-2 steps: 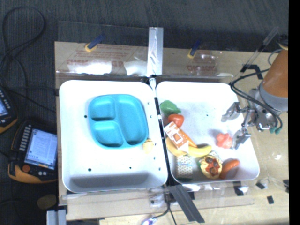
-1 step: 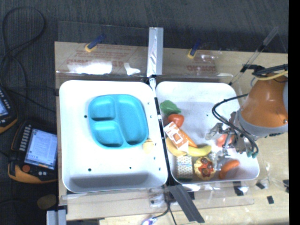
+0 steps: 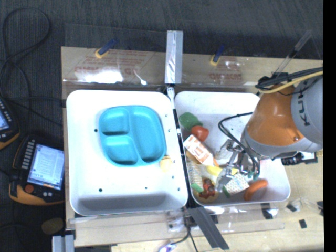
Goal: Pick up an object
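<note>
My gripper (image 3: pixel 231 168) hangs low in the right bin (image 3: pixel 226 103), over a pile of small toy items near its front. Just left of it lie a white and orange carton (image 3: pixel 197 151) and a yellow piece (image 3: pixel 212 169). A checkered white packet (image 3: pixel 239 183) sits right under the fingers. An orange carrot-like piece (image 3: pixel 255 188) lies to the front right, and a dark red item (image 3: pixel 207 187) to the front left. A green object (image 3: pixel 188 121) and a red one (image 3: pixel 200 132) rest farther back. Nothing shows clearly between the fingers.
The left bin (image 3: pixel 84 156) holds a blue divided tray (image 3: pixel 131 134) and a small pale yellow piece (image 3: pixel 166 164) by its right wall. The arm's orange band (image 3: pixel 274 125) covers the right bin's right side. A divider wall runs between the bins.
</note>
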Robot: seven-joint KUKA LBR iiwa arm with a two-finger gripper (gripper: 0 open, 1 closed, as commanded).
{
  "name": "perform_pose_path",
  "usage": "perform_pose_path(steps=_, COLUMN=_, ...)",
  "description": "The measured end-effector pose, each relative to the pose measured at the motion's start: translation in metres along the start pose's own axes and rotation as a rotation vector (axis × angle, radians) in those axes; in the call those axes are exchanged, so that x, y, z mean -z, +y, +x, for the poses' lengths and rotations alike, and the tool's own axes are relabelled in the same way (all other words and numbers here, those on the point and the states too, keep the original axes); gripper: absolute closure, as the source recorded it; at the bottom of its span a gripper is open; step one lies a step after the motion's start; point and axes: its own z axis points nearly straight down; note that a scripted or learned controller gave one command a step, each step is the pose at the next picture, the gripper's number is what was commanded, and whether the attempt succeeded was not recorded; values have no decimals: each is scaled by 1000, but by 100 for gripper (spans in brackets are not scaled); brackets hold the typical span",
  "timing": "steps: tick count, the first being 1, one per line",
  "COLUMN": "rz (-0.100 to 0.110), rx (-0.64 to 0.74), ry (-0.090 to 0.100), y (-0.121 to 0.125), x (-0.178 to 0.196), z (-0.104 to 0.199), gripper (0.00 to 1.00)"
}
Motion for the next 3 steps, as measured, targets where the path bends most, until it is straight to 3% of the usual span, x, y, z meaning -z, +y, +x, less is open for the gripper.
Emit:
perform_pose_path(steps=1, rz=2, rx=2, ry=7, y=1, x=5, z=0, gripper=100)
perform_pose_path(steps=2, rz=2, rx=-426, ry=16, y=55, x=75, z=34, gripper=100)
perform_pose_path(steps=3, rz=2, rx=-280, ry=15, y=76, x=75, z=19, gripper=100)
